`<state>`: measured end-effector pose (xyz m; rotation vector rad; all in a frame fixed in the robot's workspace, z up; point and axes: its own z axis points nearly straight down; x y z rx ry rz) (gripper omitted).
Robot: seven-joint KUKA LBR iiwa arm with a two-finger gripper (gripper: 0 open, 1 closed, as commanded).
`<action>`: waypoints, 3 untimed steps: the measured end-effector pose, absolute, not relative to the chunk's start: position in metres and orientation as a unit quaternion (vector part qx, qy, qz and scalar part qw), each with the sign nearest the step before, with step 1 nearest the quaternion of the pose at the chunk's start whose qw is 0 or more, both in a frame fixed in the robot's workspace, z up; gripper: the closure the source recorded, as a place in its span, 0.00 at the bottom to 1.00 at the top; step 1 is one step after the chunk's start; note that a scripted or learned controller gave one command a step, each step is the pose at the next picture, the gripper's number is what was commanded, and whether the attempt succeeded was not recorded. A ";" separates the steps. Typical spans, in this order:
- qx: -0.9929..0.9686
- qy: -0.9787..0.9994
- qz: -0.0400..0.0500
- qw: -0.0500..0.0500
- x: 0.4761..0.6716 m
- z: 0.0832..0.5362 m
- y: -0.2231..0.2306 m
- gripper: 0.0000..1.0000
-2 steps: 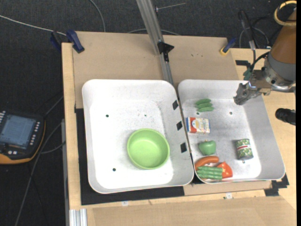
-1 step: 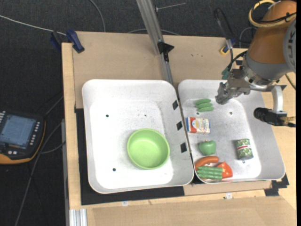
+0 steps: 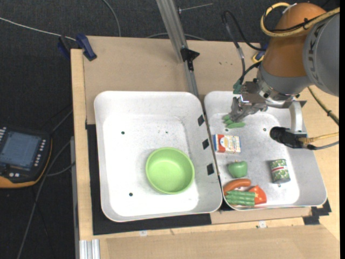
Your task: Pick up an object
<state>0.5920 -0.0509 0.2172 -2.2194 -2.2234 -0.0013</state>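
Green bowl (image 3: 170,170) sits in left bin (image 3: 108,109); gripper (image 3: 239,114), grip state unclear, hovers at a green item (image 3: 235,124) in right bin (image 3: 312,185).

Two white bins: the left bin (image 3: 108,112) is faintly speckled dark and holds a lime-green bowl (image 3: 170,170). In the right bin (image 3: 310,185), a small green piece (image 3: 235,123) lies at twelve o'clock, a white carton (image 3: 227,143) with red and blue print and a green apple (image 3: 237,169) toward nine, a green-labelled can (image 3: 278,171) at three, and orange-red and green vegetables (image 3: 243,194) at seven.
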 end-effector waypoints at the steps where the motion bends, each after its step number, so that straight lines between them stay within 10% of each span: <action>1: -0.706 -0.708 -0.001 0.000 0.593 0.232 -0.005 1.00; 3: -0.706 -0.708 0.000 0.000 0.595 0.224 0.098 1.00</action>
